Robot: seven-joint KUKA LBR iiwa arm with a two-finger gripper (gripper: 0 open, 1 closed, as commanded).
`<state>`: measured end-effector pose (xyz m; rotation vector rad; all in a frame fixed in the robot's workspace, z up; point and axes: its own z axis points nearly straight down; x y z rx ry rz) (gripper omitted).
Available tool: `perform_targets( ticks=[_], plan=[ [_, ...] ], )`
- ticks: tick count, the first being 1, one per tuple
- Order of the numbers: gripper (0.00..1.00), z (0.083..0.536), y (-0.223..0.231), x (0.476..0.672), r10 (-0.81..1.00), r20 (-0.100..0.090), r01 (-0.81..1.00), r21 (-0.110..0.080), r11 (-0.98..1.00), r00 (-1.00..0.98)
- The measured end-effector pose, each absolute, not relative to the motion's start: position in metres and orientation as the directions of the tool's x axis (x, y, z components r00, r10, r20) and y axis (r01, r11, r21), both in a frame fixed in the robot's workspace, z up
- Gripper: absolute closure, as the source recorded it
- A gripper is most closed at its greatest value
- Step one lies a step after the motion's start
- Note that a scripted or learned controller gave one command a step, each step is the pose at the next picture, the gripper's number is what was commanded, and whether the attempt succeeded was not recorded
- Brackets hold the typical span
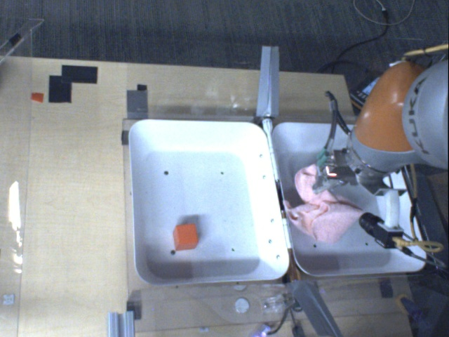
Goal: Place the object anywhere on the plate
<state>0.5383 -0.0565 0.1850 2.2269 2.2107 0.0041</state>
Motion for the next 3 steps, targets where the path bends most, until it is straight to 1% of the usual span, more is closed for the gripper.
perform_targets(
  ticks=[1, 2, 3],
  plan=[
    [1.00, 0.226, -0.055, 0.541, 1.000, -0.001, 1.000, 0.008, 0.002, -0.002],
    [1.00, 0.236, -0.006, 0.558, 0.918, -0.003, 0.917, 0.006, 0.398, -0.398],
    [1.00, 0.242, 0.043, 0.585, 0.687, -0.006, 0.687, 0.007, 0.727, -0.727]
  ],
)
